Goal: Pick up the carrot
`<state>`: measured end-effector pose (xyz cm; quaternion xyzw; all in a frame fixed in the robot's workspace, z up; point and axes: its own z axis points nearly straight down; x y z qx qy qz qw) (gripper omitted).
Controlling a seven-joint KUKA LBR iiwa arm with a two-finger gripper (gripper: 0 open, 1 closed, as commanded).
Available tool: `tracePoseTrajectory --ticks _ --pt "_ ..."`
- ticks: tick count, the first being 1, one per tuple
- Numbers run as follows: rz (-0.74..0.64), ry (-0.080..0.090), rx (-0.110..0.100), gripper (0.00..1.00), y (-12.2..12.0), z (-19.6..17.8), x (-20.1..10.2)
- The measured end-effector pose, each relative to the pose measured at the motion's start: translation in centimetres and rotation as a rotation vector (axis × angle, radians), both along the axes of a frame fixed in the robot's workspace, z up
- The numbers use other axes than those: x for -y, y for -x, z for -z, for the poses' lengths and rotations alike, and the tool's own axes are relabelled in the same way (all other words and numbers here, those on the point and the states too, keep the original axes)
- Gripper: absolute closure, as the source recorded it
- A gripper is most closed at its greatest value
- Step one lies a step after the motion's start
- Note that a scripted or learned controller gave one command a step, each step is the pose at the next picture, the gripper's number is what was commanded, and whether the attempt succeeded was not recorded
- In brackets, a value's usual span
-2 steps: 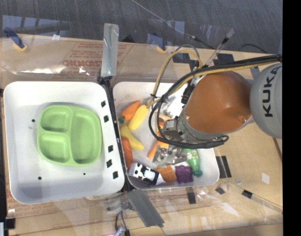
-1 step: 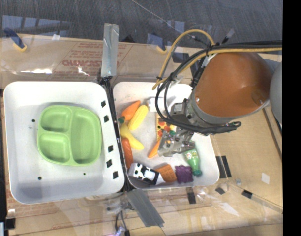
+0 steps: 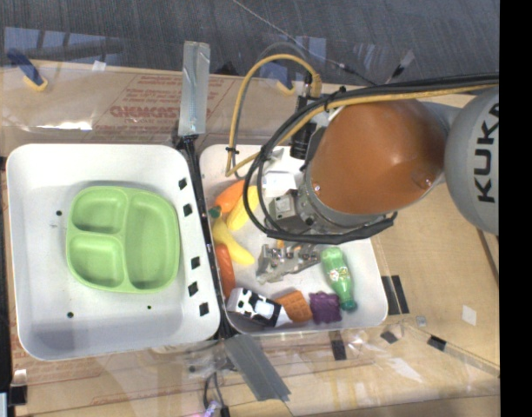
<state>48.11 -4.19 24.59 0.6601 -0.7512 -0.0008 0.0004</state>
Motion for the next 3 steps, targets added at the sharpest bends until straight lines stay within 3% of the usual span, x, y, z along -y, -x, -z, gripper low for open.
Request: tracePoseTrajectory --ticks 1,2,3 --pt "-0.006 -0.001 0.0 1.0 -0.1 -1.0 -0.2" --pt "-0.094 -0.004 -0.004 1.0 -1.3 4.7 -10.4" --pt "-0.064 0.003 0.004 1.0 -2.1 0.2 -2.1"
